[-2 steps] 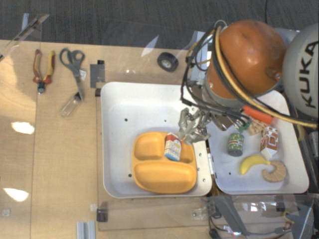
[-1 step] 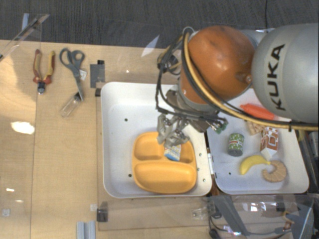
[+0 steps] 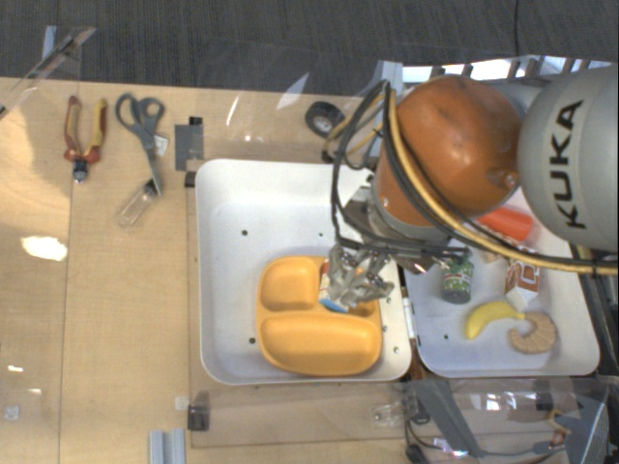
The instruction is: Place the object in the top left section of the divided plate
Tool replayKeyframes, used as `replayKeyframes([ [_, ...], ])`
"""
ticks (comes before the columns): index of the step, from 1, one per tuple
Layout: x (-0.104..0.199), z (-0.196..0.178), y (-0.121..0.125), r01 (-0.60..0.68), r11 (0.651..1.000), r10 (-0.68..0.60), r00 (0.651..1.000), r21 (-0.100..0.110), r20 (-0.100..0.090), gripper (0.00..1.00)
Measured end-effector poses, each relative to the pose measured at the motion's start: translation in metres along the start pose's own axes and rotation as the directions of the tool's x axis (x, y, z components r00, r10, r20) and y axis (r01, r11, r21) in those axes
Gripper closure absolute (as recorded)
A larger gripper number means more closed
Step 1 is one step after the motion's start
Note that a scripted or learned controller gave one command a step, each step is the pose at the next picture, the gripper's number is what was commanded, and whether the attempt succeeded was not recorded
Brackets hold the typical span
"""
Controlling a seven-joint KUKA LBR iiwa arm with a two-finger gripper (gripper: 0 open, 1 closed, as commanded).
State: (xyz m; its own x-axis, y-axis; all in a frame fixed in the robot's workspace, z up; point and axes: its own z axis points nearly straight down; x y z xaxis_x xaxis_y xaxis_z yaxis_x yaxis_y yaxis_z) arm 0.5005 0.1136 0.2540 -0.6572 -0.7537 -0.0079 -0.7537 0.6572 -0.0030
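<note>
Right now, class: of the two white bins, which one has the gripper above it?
The left bin, the one holding the yellow divided plate. The gripper hangs over that plate's upper right part; the right bin holds the banana.

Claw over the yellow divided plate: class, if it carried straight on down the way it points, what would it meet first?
Probably the upper right section of the divided plate, just beneath the claw. A small blue-and-orange object sits at its tips and might be touched first; depth is unclear.
</note>
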Motion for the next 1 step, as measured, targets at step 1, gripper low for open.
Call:
replayKeyframes([
  [1,-0.0598,0.0409,0.0081,0.201,0.980,-0.201,0.980,-0.001,0.001,1.00],
])
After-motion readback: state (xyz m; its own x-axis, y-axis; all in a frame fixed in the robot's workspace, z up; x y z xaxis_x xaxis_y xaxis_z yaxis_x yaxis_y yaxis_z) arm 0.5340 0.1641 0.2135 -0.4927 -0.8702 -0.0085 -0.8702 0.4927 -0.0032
